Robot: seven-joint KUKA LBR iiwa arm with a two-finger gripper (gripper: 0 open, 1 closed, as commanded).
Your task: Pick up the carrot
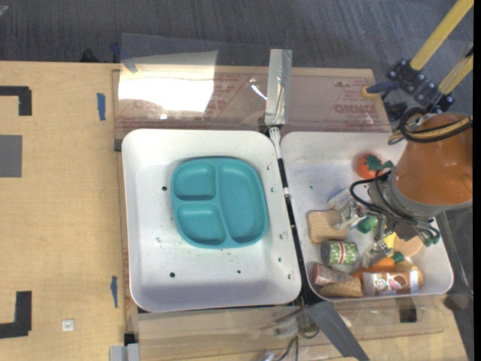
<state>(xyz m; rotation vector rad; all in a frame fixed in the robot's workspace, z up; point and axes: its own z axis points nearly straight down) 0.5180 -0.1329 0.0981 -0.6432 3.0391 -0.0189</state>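
the grey arm with its broad orange band (437, 164) reaches in from three o'clock and hangs over the right shallow white plastic bin (443, 277). its two-finger gripper (382, 235) points down into the clutter near the middle of that bin, wrapped in black cables. whether the jaws are wide or narrow cannot be told, as the wrist and cables hide them.

the small orange carrot with a green top (387, 261) lies at about six o'clock from the gripper, just beside it, among the other items. it cannot be told whether the gripper touches it.

around it: a tan bread-like slab (325, 225) at nine o'clock from the gripper, a small round can with a green and red label (340, 253) at about eight o'clock, a brown bottle lying on its side (391, 281) at six o'clock near the bin's lower wall, and a round orange-red fruit with a green stem (369, 165) at twelve o'clock.

the left shallow white plastic bin (143, 262) sits at nine o'clock, touching the right one along a shared edge. a teal plastic plate with three compartments (220, 201) lies near its middle, well apart from the gripper.
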